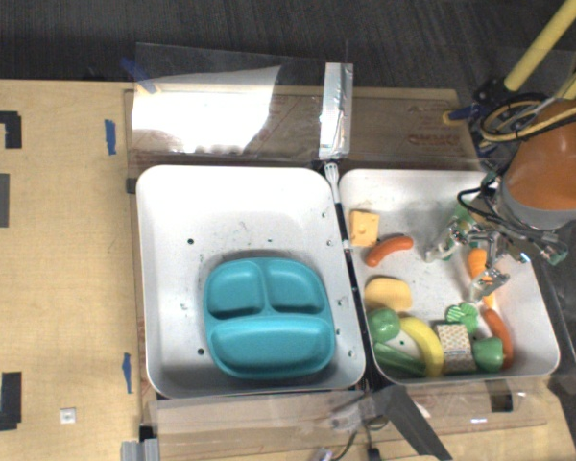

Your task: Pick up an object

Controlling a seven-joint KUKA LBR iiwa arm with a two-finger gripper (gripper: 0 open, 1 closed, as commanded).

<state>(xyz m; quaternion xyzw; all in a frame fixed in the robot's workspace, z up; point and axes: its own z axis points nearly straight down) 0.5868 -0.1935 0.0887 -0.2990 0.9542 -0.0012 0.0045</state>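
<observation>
My gripper (pixel 473 254) hangs low over the upper right part of the right bin (pixel 418 192), below the arm's orange band (pixel 547 173). A small orange piece, like a carrot (pixel 476 261), shows right at the gripper; whether it is gripped is unclear. Toy foods lie around it: a yellow cheese block (pixel 365 228), an orange-red sausage (pixel 390 249), a yellow fruit (pixel 388 292), a green pepper (pixel 384 327), a banana (pixel 423 343), a checkered block (pixel 452 346) and a second carrot (pixel 498 326).
The left bin (pixel 173 209) holds a teal divided tray (pixel 267 317) in its front half. A silver tape strip (pixel 335 109) and clear plastic sheet (pixel 206 104) lie behind the bins. Cables and a yellow pole (pixel 547 35) stand at the far right.
</observation>
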